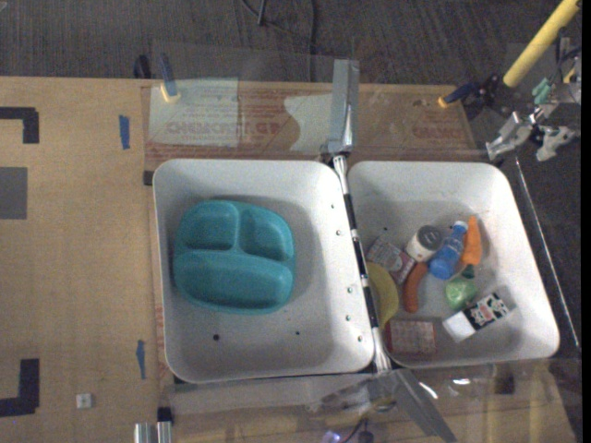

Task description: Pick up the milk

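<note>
Milk: a small white carton with black cow patches (477,317) lies on its side in the lower right of the right bin (526,238), tilted, its white end toward the lower left.
Neighbours of the milk: a green rounded item (459,292) sits just beside it at its upper left; a flat reddish packet (411,337) lies near it to the left, apart from it.
Rest of the right bin: a blue bottle (449,252), an orange carrot-like piece (473,240), a small white can with a dark top (424,244), a red-orange sausage-shaped piece (413,287), a yellow banana-like piece (383,291) along the left wall, and a small printed pack (391,257).
Left bin: the white left bin (185,340) carries a teal divided tray (235,255), turned upside down as far as I can judge.
Hand: the hand (536,129) is at the upper right of the frame, beyond the right bin's far corner and well apart from the milk; whether it is spread or pressed together I cannot tell, and nothing shows between its parts.
Bench: tan bench (74,266) with black and blue tape marks.
Progress: nothing of the pick is done, by my reading; the carton rests untouched in the bin.
Left to do: travel over the lower right of the bin, descend on the carton without catching the green item, close, lift.
</note>
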Motion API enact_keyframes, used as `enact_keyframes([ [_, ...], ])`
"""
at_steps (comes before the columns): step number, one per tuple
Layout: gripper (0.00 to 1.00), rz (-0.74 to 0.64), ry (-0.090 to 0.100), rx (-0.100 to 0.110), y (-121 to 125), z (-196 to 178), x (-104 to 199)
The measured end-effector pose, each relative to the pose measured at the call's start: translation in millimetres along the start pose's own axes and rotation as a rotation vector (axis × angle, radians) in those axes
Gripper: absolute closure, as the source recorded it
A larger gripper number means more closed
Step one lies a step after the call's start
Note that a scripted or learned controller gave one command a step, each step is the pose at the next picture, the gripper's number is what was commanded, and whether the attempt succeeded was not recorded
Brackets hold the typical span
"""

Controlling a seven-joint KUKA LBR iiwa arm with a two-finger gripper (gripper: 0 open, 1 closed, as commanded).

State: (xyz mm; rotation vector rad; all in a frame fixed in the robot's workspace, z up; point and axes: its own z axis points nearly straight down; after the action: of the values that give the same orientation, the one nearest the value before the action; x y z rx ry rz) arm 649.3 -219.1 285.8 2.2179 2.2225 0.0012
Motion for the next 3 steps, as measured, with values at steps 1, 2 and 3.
enact_keyframes([
  [1,0.00,-0.125,0.000,0.000,-26.8,40.9,118.2],
  [2,0.00,-0.236,0.000,0.000,17.8,164.2,88.8],
  [3,0.00,-0.355,-0.002,-0.005,18.4,97.9,95.0],
])
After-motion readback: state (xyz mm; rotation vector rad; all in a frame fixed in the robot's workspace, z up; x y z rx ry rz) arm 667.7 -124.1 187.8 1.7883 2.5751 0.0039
